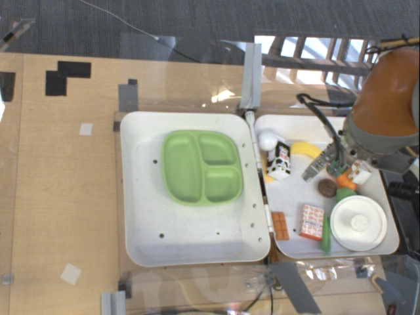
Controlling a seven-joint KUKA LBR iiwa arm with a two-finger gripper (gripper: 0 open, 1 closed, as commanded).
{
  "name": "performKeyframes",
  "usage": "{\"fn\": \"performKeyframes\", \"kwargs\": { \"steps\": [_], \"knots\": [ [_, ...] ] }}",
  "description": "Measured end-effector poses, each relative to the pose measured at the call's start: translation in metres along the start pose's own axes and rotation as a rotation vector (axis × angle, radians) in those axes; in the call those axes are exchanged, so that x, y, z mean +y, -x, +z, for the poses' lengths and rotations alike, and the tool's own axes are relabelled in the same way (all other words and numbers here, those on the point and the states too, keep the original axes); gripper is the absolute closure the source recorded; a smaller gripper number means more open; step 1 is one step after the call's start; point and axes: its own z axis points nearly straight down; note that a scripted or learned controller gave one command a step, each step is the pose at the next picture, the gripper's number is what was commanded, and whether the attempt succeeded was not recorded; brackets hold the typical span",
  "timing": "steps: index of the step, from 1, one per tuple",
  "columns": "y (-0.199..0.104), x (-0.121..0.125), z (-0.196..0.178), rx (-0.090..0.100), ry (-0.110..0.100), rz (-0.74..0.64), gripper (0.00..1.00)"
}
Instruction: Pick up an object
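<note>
While gripper [319, 166] hovers, round brown object [327, 188], glossy bin [387, 241]

1. Fixed overhead, above bench [59, 176], tilted down at a slant.
2. Far enough to take in both bins: left bin [151, 241], right bin [295, 126].
3. Arm [387, 104] in from frame right, over right bin.

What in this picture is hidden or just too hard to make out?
- Jaws: the arm hangs over the right bin and covers their tips, so open or shut is unclear.
- Small orange and white items beside the brown round piece: partly under the arm, too small to identify.
- Banana: its right end goes behind the gripper.
- Red-and-white packet: print too small to read.
</note>
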Motion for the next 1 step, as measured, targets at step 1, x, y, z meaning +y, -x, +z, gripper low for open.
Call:
{"fn": "performKeyframes", "kwargs": {
  "steps": [1],
  "knots": [
    [0.046, -0.016, -0.0136, -0.002, -0.001, -0.219, 1.0]
  ]
}}
